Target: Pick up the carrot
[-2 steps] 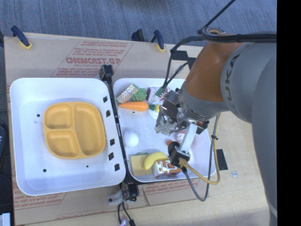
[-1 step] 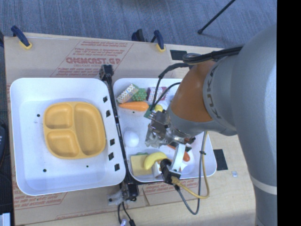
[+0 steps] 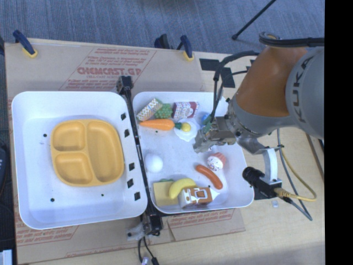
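The carrot [image 3: 157, 124], orange with a green top, lies on its side near the back left of the right bin [image 3: 179, 154]. My gripper [image 3: 203, 143] hangs over the middle right of that bin, to the right of the carrot and a short way in front of it, just past the fried egg [image 3: 186, 129]. Nothing shows between its fingers. The big grey and orange arm covers the bin's right edge.
The right bin also holds a snack packet [image 3: 149, 110], a green item [image 3: 163, 111], a dark can [image 3: 185, 110], a white ball [image 3: 153, 163], a sausage [image 3: 209, 176], a banana [image 3: 181, 187] and a small carton [image 3: 196, 197]. A yellow divided tray [image 3: 87, 151] lies in the left bin.
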Robot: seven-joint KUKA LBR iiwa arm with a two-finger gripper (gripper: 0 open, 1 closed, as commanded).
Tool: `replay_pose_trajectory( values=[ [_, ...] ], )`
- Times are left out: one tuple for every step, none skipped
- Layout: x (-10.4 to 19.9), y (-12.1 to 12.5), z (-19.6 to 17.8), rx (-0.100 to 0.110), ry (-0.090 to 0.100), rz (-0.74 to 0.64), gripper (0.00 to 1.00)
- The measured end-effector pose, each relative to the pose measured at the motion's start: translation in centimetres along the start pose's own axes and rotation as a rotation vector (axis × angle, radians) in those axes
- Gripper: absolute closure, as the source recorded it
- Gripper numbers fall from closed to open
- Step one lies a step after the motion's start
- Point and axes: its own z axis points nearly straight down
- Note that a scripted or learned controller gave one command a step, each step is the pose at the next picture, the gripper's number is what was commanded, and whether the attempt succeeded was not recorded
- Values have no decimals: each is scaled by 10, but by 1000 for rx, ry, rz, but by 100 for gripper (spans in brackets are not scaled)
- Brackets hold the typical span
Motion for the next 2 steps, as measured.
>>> replay_pose_trajectory(
  values=[
    [-59,-16,141,4,3,47,100],
    [-27,-14,34,1,2,151,100]
  ],
)
